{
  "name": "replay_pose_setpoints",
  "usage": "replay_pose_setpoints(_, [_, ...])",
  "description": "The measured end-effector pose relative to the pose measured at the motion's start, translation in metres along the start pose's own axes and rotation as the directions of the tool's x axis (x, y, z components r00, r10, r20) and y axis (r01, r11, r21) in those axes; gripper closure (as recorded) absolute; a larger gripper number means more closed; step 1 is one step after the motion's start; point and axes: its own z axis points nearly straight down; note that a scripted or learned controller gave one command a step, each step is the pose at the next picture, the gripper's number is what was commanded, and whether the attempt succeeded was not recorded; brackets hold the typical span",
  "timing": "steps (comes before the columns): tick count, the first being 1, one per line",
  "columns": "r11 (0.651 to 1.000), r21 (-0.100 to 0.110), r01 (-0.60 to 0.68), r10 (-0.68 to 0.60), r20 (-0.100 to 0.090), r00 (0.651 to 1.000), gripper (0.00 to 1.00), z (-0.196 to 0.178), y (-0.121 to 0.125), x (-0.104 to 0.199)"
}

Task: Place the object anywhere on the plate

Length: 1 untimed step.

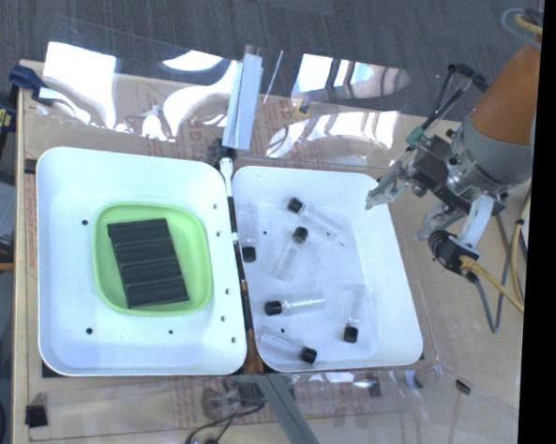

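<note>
Hovering over the right bin's (402, 271) upper right corner, the gripper (385, 193) carries nothing I can make out, while clear black-capped vials (292, 304) lie scattered below and a dark ridged block (148, 261) rests on the green plate (194, 235).

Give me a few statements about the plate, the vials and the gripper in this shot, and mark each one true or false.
1. The green plate sits in the left bin. True.
2. A dark ridged block lies on the plate. True.
3. The vials are in the left bin. False: they lie scattered in the right bin.
4. The gripper hangs over the plate. False: it is at the right bin's upper right corner.
5. The vials have dark caps. True.
</note>
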Motion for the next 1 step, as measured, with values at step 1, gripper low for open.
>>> replay_pose_setpoints(1, [0.989,-0.002,-0.146,0.146,-0.001,0.989,0.00,-0.1065,-0.0307,-0.0219])
